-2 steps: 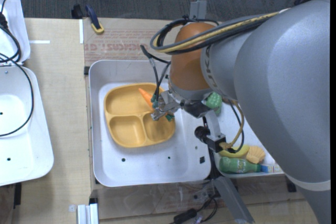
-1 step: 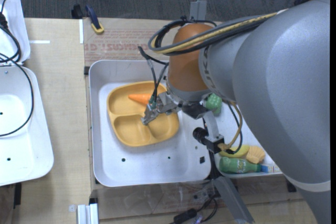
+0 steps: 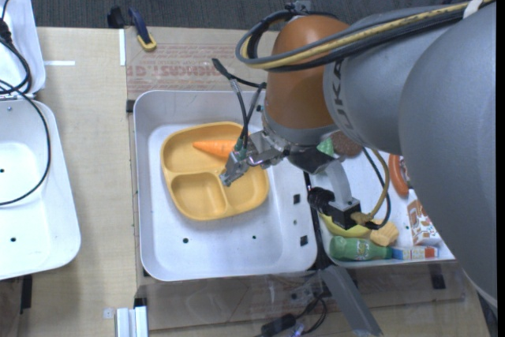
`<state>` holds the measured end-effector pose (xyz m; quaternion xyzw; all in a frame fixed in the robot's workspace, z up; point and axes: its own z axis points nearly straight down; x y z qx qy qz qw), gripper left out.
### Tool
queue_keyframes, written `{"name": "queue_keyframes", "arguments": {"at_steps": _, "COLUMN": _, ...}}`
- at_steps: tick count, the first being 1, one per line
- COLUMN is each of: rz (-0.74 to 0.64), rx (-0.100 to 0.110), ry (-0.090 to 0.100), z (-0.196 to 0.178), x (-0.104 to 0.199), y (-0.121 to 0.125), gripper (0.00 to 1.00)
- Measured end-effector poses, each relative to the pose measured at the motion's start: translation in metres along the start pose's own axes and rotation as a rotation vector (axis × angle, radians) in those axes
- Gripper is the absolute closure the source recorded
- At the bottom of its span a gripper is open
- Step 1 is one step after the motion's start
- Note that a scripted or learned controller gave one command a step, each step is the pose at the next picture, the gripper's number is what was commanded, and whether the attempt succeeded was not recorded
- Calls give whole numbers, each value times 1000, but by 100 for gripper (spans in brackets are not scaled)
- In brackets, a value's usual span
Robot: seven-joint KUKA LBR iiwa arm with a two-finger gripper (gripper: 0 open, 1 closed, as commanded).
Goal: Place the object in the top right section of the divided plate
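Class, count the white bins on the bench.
2: one shallow white bin at centre holding the yellow divided plate; another at left. Neither seems hidden.

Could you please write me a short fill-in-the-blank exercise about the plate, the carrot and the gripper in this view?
1. The divided plate is coloured ____.
2. The orange carrot lies in one of the plate's ____.
3. The plate rests inside a white ____.
4. The gripper hovers over the plate's ____ edge.

Missing words: yellow; sections; bin; right

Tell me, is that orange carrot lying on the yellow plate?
Yes. The carrot lies in an upper compartment of the yellow divided plate, just left of the tool.
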<state>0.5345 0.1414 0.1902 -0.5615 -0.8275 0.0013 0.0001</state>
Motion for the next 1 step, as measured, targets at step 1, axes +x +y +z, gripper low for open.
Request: {"name": "queue_keyframes", "arguments": {"at_steps": 1, "rz": -51, "rx": 2, "ry": 1, "z": 48, "x": -24, "y": -16, "gripper": 0}}
